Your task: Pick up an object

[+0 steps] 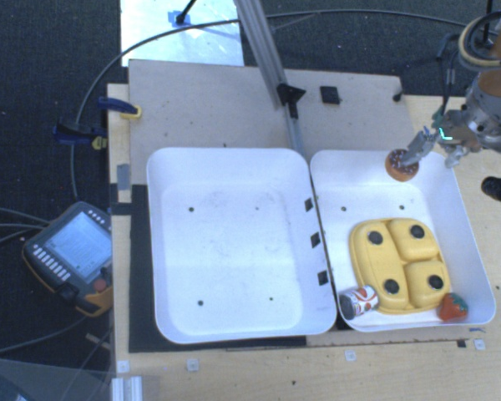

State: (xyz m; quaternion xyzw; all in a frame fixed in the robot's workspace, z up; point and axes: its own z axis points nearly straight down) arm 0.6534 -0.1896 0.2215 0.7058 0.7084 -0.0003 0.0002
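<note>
Left bin sits beside right bin, which holds a can, yellow tray and strawberry. Hand grips a round brown object above the far edge.

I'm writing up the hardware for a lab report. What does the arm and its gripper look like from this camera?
The arm enters at the upper right: a rounded grey body with an orange band ringing it above the wrist. Dark cables run beside it. The gripper is grey metal, slim and angular, with a small green-lit spot near its base. Finer markings are too blurred to read.
</note>
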